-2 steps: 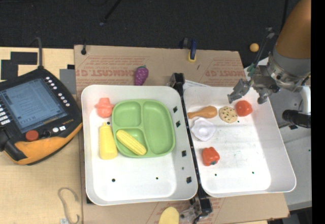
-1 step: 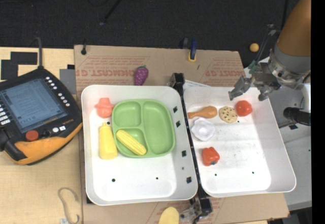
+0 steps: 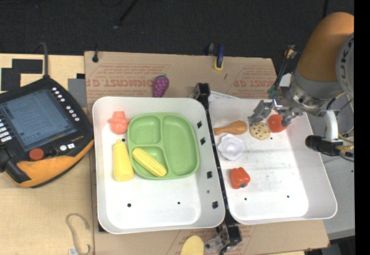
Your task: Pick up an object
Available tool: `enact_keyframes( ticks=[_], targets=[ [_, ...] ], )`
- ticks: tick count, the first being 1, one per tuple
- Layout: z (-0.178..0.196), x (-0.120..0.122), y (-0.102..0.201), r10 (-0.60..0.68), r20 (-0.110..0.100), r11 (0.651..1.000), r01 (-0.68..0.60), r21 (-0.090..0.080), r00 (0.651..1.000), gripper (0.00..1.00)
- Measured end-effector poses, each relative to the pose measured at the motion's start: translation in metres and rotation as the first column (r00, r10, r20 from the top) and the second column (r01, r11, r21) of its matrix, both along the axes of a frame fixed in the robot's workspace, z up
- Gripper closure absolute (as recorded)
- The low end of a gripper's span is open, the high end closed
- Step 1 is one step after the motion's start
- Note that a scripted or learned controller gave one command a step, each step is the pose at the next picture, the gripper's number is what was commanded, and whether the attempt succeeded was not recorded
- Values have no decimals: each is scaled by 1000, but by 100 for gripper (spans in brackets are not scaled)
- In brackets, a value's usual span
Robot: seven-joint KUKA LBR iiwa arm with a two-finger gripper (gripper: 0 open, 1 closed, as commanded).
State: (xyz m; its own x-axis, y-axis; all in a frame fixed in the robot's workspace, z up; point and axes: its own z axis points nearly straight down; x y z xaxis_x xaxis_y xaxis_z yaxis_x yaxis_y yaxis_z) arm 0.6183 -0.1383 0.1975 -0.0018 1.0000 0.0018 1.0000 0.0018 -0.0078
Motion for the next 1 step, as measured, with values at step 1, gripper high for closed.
enact_keyframes(
  ticks=[1],
  targets=[
    [-44,-1,-2,-1,2,1000,1,-1,1000,0]
  ],
)
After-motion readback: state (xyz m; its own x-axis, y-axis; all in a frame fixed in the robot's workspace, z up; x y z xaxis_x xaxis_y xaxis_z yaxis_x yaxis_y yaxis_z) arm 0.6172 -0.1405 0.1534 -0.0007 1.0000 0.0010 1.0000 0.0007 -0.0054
